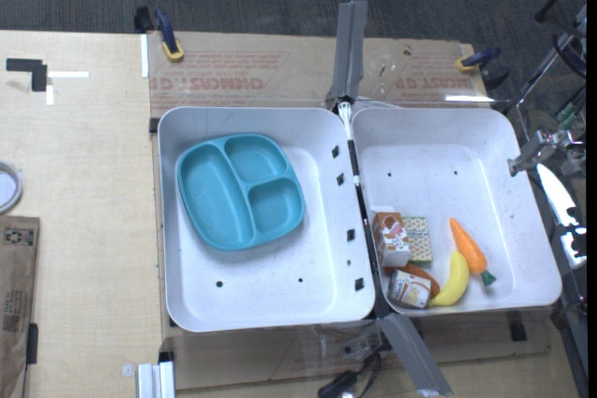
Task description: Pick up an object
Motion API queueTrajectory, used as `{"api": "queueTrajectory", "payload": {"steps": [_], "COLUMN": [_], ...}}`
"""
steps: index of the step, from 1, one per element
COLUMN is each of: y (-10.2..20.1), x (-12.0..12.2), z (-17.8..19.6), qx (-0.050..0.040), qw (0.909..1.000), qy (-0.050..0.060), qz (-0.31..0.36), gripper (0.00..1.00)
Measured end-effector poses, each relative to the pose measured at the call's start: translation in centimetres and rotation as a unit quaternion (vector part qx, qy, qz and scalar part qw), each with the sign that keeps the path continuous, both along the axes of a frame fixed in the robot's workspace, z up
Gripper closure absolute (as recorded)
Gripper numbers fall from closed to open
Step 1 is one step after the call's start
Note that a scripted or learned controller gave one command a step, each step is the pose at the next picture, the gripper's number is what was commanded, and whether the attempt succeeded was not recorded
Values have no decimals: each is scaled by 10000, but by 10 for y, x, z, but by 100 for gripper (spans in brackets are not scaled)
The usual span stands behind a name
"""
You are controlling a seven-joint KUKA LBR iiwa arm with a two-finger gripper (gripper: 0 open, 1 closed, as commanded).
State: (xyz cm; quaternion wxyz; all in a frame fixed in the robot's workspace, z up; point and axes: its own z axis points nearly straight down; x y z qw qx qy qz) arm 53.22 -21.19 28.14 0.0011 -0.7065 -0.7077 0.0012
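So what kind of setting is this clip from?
Likely a robotics lab bench, not a kitchen: two white bins side by side, cardboard sheets held by clamps, and toy food such as a banana and carrot.

Landmark = left bin (177,294). Blue three-compartment plate (241,191) lies inside it, toward its upper-left. Right bin (485,140) sits just beside it, sharing the middle edge. Cardboard sheet (252,70) lies under and behind it. Two clamps on the cardboard's far edge: one (168,37) near the left bin's far-left corner, one (478,61) well to its right. Tape roll (7,188) well to its left.
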Motion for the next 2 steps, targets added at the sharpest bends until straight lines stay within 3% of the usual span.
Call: {"api": "queueTrajectory", "payload": {"steps": [1, 2], "y": [43, 43], "x": [-27, -55], "z": [-121, -190], "qx": [4, 4], "qw": [10000, 9999], "qy": [1, -8], "qz": [0, 165], "gripper": [0, 0]}}
